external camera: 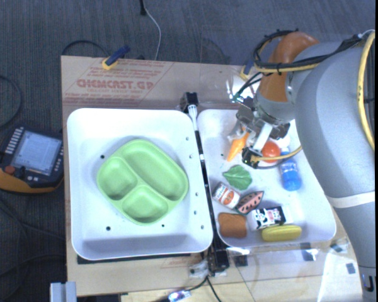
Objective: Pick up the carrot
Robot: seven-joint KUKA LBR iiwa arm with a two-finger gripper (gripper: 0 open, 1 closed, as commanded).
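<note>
**Inspector:** Camera view puts the carrot (236, 147) in the right bin (315, 222), toward its far left part, lying at a slant with the orange body pointing down-left.

**Clerk:** And the pincer?

**Inspector:** The pincer (252, 145) is low over the same spot, just beside the carrot on its right and apparently touching it. How far it is open cannot be told from this angle, nor whether the carrot sits between its tips.

**Clerk:** What lies around it?

**Inspector:** A red tomato (271, 149) sits just right of the pincer, with a blue bottle (291, 175) beyond it. Nearer the camera, a green leaf (238, 177) lies below the carrot, then a small can (225, 195) and a watermelon slice (250, 201) side by side. Along the near wall are a brown bread piece (232, 224), a black-and-white carton (268, 217) and a yellow banana (281, 233).

**Clerk:** The other bin?

**Inspector:** The left bin (88, 128) holds a green divided plate (142, 180). Both bins rest on the counter (113, 83). A handheld controller (26, 159) lies on the floor at far left, well apart.
</note>
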